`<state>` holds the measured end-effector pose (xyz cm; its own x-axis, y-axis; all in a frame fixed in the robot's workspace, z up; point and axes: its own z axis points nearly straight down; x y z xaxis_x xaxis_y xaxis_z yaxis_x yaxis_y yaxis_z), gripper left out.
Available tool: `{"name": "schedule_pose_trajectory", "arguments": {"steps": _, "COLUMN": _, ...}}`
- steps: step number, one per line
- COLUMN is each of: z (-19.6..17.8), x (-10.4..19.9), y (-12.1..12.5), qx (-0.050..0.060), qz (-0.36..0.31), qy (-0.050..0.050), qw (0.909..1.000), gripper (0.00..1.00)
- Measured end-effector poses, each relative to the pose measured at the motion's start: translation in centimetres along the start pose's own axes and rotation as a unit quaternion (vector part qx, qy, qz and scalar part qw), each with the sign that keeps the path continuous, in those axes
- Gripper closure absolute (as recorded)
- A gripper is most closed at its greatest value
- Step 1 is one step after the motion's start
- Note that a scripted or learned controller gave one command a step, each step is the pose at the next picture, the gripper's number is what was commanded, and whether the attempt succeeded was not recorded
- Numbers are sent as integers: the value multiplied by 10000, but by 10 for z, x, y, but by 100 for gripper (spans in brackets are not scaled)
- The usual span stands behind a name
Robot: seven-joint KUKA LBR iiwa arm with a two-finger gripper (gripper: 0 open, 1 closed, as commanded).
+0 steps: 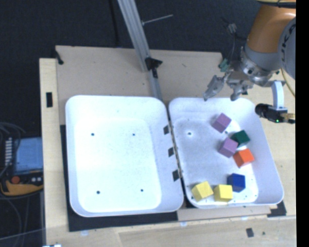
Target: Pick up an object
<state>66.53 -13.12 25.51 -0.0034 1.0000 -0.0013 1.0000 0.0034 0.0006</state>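
My gripper (224,90) hangs above the far rim of the right bin (195,153), its two fingers spread apart with nothing between them. Below it in that bin lie several blocks: a purple block (221,122), a green block (240,137), a second purple block (228,146), an orange block (243,157), a blue block (237,181) and two yellow blocks (202,190) (223,192). The nearest one, the upper purple block, sits a short way in front of the fingertips.
The left bin (116,153) stands beside the right one, with dark clips (171,151) along the shared edge. A slanted metal post (136,32) rises behind the bins. Cables and a blue box (28,156) sit off the bench's left side.
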Motion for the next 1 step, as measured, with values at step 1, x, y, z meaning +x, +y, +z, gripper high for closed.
{"name": "schedule_pose_trajectory", "arguments": {"steps": 1, "z": 0, "x": 0, "y": 0, "qx": 3, "qz": -3, "qy": -5, "qw": 10000, "gripper": 0}}
